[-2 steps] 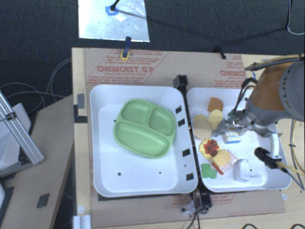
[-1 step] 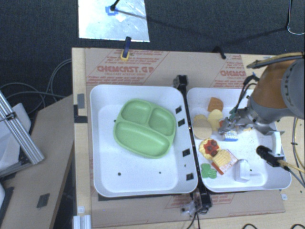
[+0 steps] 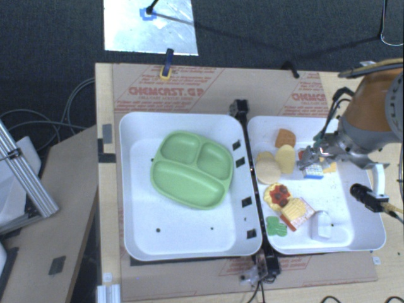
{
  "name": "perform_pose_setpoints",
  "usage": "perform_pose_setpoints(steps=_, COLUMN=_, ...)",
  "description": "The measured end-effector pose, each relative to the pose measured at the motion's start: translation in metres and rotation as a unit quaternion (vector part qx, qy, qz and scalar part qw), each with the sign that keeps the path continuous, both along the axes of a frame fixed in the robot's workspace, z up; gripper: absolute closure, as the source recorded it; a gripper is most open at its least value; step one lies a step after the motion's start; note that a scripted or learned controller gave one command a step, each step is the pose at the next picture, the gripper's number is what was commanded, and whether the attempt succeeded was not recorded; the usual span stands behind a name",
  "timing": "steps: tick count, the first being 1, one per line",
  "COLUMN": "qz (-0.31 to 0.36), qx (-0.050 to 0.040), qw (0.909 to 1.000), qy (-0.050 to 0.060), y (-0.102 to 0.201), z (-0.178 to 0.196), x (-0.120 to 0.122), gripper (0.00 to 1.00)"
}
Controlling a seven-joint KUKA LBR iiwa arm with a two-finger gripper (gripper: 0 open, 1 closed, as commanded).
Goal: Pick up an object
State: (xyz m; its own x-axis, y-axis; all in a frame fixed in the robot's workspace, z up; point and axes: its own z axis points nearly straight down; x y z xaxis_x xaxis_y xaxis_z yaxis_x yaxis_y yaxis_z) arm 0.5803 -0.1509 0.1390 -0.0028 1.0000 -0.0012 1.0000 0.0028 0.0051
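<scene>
Gripper [image 3: 311,158] is hovering low in right bin [image 3: 360,232] beside toy foods [image 3: 285,160]; finger state cannot be told. Green divided plate [image 3: 191,169] is sitting in left bin [image 3: 136,188].

Robot lab — taped bench [image 3: 208,81], cables [image 3: 38,122], aluminium framing [image 3: 25,178].

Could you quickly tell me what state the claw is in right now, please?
Claw: low in the right bin beside the food items; whether it is open, shut or holding anything cannot be told.

Bench [image 3: 189,84]; two white bins [image 3: 136,188]
</scene>
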Motion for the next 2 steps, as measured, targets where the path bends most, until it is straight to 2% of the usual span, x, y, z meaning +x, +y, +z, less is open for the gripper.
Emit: perform_pose_setpoints(steps=2, qz=0.001, qx=-0.0002, qw=1.0000, qy=-0.001, y=-0.004, z=0.088, x=0.000, gripper=1.00)
